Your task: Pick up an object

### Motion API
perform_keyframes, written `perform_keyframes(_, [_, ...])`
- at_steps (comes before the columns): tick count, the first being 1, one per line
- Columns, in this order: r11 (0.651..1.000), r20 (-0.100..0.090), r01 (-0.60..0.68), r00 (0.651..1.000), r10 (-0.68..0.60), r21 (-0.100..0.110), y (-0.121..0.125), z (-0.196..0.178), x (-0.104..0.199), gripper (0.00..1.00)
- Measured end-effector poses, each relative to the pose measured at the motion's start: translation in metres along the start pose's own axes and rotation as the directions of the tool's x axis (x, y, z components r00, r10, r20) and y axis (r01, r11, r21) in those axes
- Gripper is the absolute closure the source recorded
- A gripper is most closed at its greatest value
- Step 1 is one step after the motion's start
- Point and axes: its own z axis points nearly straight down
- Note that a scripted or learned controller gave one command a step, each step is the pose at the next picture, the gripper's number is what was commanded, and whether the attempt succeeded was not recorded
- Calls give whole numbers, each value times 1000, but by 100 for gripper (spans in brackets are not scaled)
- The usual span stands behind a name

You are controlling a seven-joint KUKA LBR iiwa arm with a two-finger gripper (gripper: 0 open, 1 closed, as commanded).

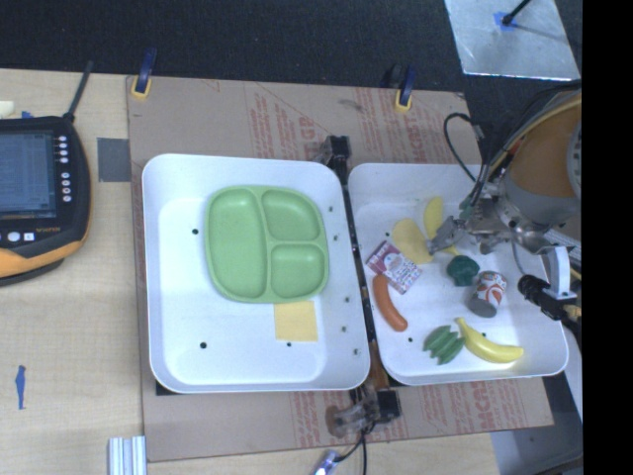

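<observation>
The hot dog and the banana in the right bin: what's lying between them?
In the camera view, a green pepper lies between the hot dog and the banana, close to the banana's near end. White bin floor shows around it.

We see two shallow white bins [163,265]. The round-cornered plastic plate [265,242] is light green. The flat cheese square [296,320] is pale yellow. The curved toy banana [489,343] is bright yellow. The toy hot dog [389,303] is orange-red, and the little toy pepper [443,342] is dark green.
</observation>
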Motion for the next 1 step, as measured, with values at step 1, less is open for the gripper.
perform_keyframes(1, [1000, -3, -1, 1000, 1, 3, 58, 12, 10, 0])
